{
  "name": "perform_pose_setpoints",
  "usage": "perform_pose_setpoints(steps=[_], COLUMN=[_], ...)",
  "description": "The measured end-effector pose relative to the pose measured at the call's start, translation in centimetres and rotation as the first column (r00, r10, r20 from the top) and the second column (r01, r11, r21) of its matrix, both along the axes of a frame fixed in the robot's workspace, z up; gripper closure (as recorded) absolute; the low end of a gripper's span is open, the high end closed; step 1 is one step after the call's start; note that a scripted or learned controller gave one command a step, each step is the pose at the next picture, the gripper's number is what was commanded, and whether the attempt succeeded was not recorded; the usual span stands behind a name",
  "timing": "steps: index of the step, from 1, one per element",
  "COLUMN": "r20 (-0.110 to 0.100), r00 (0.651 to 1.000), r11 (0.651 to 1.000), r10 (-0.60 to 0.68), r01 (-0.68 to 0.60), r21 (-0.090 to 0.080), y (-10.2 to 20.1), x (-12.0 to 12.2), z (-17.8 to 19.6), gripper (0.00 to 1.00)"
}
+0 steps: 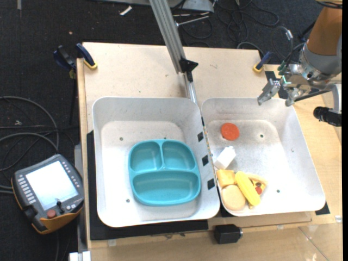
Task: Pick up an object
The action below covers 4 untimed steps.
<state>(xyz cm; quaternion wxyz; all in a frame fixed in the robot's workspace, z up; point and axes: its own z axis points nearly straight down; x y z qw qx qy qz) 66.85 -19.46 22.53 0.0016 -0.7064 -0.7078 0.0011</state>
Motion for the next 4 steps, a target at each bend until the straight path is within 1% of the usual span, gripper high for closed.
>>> perform_pose_setpoints(steps=[1, 2, 3, 4], r20=[0.004, 0.0, -0.001, 0.001], r00=[1.0, 1.0, 1.0, 1.0], r11=[1.0, 1.0, 1.0, 1.0], r10=[0.002, 0.001, 0.002, 0.002], r01=[-0.002, -0.001, -0.002, -0.002], r21=[-0.001, 0.0, -0.001, -0.001], y=[0.0, 0.9, 1.0, 1.0], x=[0.1, -0.2, 0.7, 0.6], z=[0.2, -4.5, -10.3, -13.2], gripper=[0.0, 0.0, 0.0, 0.0])
